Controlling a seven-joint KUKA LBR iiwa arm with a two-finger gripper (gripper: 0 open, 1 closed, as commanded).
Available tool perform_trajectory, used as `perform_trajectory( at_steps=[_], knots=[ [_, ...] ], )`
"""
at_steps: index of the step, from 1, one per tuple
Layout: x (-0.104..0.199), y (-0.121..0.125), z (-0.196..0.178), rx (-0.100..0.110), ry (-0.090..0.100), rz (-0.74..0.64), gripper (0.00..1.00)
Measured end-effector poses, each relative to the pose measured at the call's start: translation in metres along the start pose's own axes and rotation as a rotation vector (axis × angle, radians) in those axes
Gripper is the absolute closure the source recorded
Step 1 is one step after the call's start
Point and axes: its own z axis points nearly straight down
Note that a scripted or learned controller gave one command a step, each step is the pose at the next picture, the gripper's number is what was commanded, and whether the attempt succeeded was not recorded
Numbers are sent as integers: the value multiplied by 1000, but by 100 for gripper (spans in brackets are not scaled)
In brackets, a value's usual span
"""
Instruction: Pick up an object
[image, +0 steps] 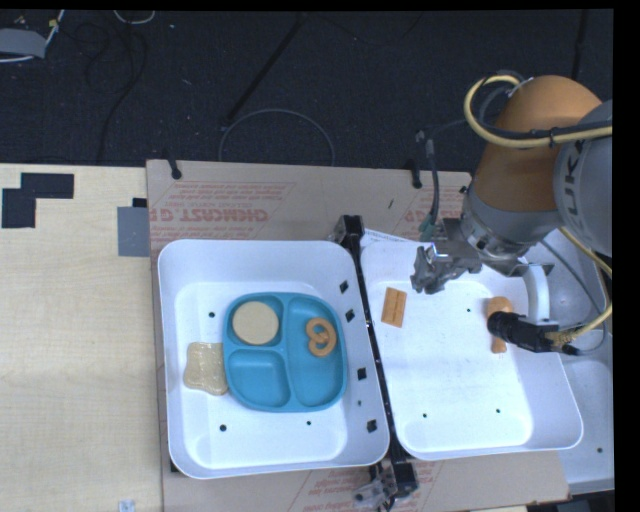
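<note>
Orange block in right bin, jaws above it, state unclear, cardboard lettering unreadable

A light wooden table fills the left and lower area, marked with black shapes and a grey patch. A brown cardboard sheet with reversed red print lies on it. Beyond, dark carpeted floor carries loose black cables.
</note>
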Motion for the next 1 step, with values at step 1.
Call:
perform_trajectory(
  at_steps=[1],
  knots=[
    [60,-5,15,3,1,0,100]
  ],
)
